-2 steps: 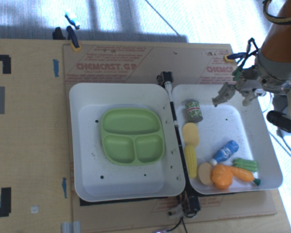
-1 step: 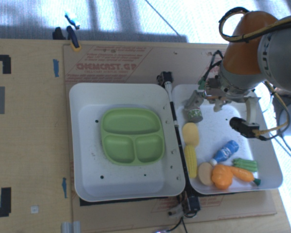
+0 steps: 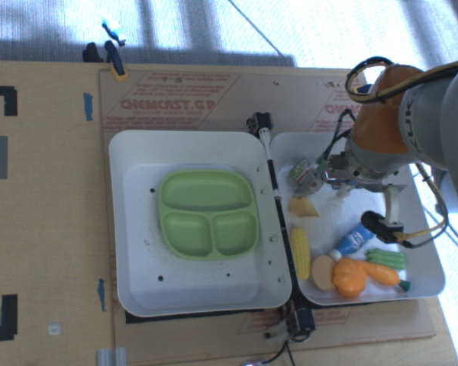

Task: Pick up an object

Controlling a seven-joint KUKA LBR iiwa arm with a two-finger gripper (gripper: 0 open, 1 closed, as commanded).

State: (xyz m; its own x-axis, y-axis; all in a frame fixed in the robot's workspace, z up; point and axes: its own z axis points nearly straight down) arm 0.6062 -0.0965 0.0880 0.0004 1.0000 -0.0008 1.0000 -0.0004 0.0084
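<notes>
My gripper [image 3: 325,173] is low over the back left part of the right bin [image 3: 426,244], reaching in from the right below the orange wrist band. Just to its left, touching or nearly touching it, lies a small greenish-grey object [image 3: 303,174]. A yellow wedge [image 3: 303,206] lies right below that. Further forward in the same bin are a corn cob [image 3: 299,252], a blue bottle [image 3: 354,239], a beige round piece [image 3: 323,271], an orange fruit [image 3: 349,276], a carrot [image 3: 385,273] and a green ridged item [image 3: 386,258].
The left bin [image 3: 130,227] holds a green divided plate [image 3: 208,213]. A black clamp strip [image 3: 275,197] runs between the two bins. Cables loop around the arm at the right bin's far side [image 3: 412,204].
</notes>
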